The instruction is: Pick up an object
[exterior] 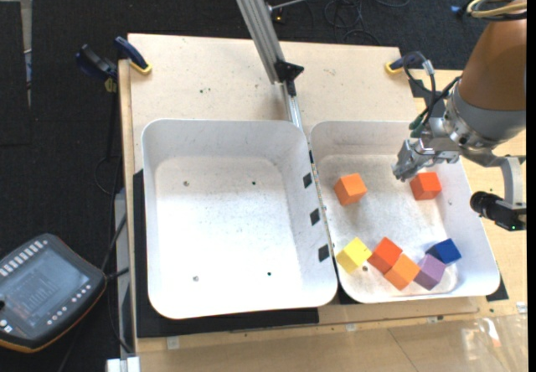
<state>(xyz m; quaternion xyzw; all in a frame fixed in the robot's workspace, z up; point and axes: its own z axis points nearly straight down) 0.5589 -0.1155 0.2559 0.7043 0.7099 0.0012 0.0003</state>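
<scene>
Found the grey two-finger gripper [409,164] low over the far part of the shallow white right-hand bin [394,131], tilted down and to the left. Could not tell whether its jaws stood wide or narrow, nor whether anything sat in them. Saw a red-orange cube [426,185] just beside the gripper on its right and slightly nearer, lying on the bin floor. Noted a plain orange cube [351,187] to the gripper's left, apart from it and on its own. Followed the grey arm with its orange upper casing [494,69] out to the right edge. Counted five more blocks clustered at the near end of that bin: a yellow cube [354,254] furthest left, a second red-orange block [386,253] touching it, a paler orange block [403,271] just nearer than that, a purple cube [430,271] beside it on the right, and a blue cube [445,251] just beyond the purple one. Placed the shallow white left-hand bin [167,137] directly alongside. Noted the pale speckled bench [209,77] under both bins, a slanted metal pole [251,10] running down to their shared far corner, blue-and-yellow clamps [126,56] at the far corners, and a grey handheld control pendant [42,291] off the near left.
</scene>
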